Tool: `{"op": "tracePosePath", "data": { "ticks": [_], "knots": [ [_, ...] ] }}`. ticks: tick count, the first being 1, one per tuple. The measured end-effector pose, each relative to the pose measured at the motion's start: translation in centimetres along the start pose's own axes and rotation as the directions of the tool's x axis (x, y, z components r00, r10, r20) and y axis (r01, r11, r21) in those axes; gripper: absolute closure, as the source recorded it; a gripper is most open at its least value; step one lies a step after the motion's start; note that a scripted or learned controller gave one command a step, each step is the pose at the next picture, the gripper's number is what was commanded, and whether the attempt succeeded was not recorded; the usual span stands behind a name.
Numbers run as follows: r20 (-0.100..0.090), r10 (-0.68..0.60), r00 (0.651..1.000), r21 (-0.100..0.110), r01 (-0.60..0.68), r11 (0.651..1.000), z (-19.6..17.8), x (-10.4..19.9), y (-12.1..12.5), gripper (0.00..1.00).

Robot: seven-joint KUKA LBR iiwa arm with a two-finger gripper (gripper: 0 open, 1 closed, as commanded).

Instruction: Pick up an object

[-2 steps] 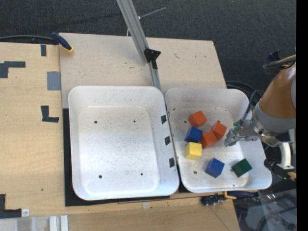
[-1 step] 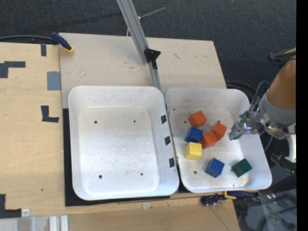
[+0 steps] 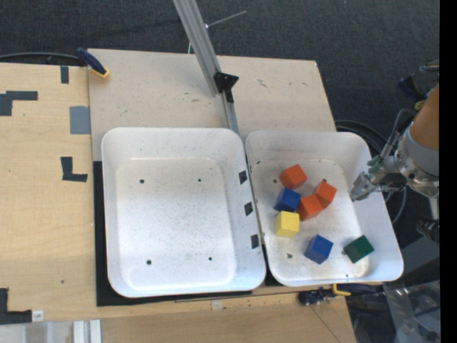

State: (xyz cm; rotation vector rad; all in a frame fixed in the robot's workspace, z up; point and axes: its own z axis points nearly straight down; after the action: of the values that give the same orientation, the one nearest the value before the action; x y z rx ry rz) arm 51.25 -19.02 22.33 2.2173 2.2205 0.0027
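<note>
Pale wooden table point(image 3: 200, 98) carries two white bins. Left bin point(image 3: 171, 213) shows just dark specks. Right bin point(image 3: 335, 145) holds three orange cubes point(image 3: 293, 176), two blue cubes point(image 3: 318, 249), a yellow cube point(image 3: 288, 224) and a green cube point(image 3: 358, 248). The gripper point(image 3: 365, 184) hangs over its right rim, half cut off; I cannot tell its fingers' state.
</note>
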Motion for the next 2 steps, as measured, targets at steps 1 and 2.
{"op": "tracePosePath", "data": {
  "ticks": [1, 2],
  "knots": [
    [-0.001, 0.000, 1.000, 0.003, 0.000, 1.000, -1.6, 0.0, 0.1, 1.00],
    [-0.003, -0.006, 1.000, 0.004, 0.006, 1.000, -1.4, 5.0, 3.1, 1.00]
  ]
}}
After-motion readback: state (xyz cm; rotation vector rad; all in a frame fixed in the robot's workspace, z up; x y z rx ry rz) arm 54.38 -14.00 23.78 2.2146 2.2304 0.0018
